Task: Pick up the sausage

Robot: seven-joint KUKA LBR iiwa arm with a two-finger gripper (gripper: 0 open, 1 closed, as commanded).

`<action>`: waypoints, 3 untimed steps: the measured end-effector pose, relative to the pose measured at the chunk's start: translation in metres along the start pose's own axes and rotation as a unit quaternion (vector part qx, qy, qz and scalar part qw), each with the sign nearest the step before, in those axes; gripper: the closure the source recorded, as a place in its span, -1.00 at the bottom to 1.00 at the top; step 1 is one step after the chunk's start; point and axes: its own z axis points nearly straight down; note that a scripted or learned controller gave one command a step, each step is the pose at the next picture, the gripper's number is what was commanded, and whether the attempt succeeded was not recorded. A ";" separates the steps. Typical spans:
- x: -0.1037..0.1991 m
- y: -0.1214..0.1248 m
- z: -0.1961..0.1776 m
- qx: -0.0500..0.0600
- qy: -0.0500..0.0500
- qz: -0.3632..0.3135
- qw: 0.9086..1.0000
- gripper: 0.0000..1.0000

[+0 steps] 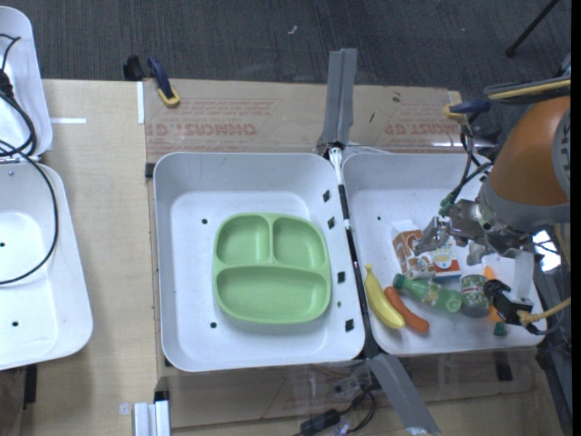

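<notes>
Orange-red sausage (410,313) lies in right white bin (381,189), touching yellow banana (385,302) just left of it. Tool (438,234) hovers up-right of sausage, above snack packet (423,252); opening: cannot tell.

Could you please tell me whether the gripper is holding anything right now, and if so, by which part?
Nothing appears held: the gripper hovers over the right bin, while the sausage lies apart beside the banana.

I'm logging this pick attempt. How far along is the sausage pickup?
Nothing looks done yet: the sausage lies in the right bin beside the banana. In hand: the claw sits low over the packet, short of the sausage. Left: reaching it, gripping, lifting.
</notes>
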 end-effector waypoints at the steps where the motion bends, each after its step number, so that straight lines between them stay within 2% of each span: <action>1: 0.023 -0.050 0.053 -0.002 0.001 0.037 0.999 -1.00; 2: 0.022 -0.058 0.055 0.000 0.000 -0.003 1.000 -1.00; 3: 0.021 -0.056 0.046 -0.002 0.000 -0.001 1.000 1.00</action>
